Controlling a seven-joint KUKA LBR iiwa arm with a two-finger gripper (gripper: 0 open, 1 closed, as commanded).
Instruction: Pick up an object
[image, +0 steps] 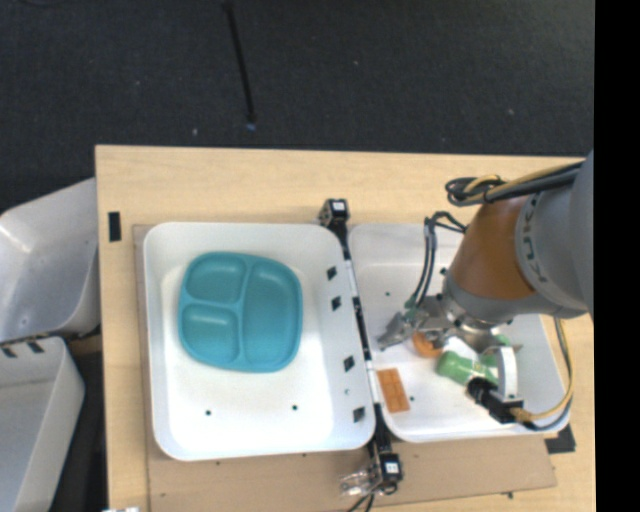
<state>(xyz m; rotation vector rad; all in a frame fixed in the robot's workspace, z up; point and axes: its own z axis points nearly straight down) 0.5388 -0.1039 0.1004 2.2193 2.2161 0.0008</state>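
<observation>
We are reading the task as being in its approach-and-grasp stage; no lift is visible yet. The grey arm with the orange band (505, 250) is reaching into the right-hand shallow white bin (400, 262), and its pincer (425, 325) is sitting low over the bin floor, at about 9 o'clock from the wrist. We cannot tell how the pincer is set, because the wrist is covering much of it.

We are taking the small orange rounded object (427, 346) as the likely target. It is lying just beside the pincer, at 6 o'clock from it, partly hidden. A green cylindrical object (460, 366) is lying at 4 o'clock from it, and a flat orange-brown rectangular piece (392, 389) at 7 o'clock.

The left-hand white bin (165, 420) is holding a teal divided plastic plate (241, 310). Closing, securing and raising are remaining.
</observation>
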